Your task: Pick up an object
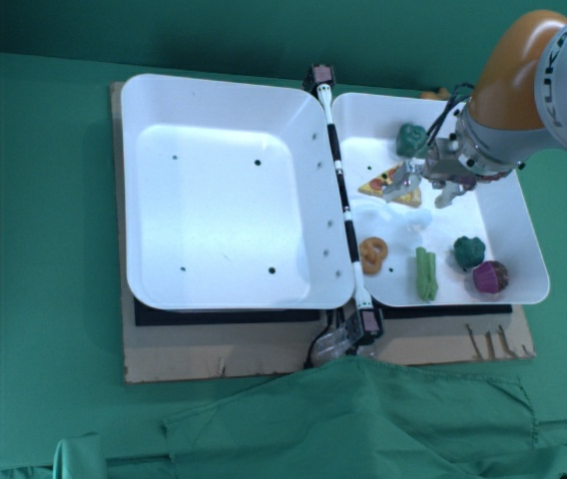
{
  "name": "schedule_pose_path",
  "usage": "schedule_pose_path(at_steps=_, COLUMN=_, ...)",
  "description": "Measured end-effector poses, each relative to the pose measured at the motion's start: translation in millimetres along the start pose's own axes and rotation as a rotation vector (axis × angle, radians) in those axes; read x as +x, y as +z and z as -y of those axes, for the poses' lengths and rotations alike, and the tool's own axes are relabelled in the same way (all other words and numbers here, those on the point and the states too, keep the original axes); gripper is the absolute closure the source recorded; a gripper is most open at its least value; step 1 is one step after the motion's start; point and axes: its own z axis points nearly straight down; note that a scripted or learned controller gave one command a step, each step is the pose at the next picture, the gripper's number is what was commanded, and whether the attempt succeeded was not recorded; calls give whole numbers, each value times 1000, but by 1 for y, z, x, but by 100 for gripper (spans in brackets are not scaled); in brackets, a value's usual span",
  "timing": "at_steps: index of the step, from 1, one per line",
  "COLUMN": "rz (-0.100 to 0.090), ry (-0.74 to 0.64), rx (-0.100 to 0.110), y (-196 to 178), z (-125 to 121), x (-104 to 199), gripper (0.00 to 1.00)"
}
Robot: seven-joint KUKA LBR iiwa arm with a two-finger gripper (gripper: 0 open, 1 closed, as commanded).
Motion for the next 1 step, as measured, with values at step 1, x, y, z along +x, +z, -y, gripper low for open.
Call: schedule_pose_path(at_steps=1, rz=1, ry=-6, rx=-9, y=30, z=-74, x=-15, gripper=0)
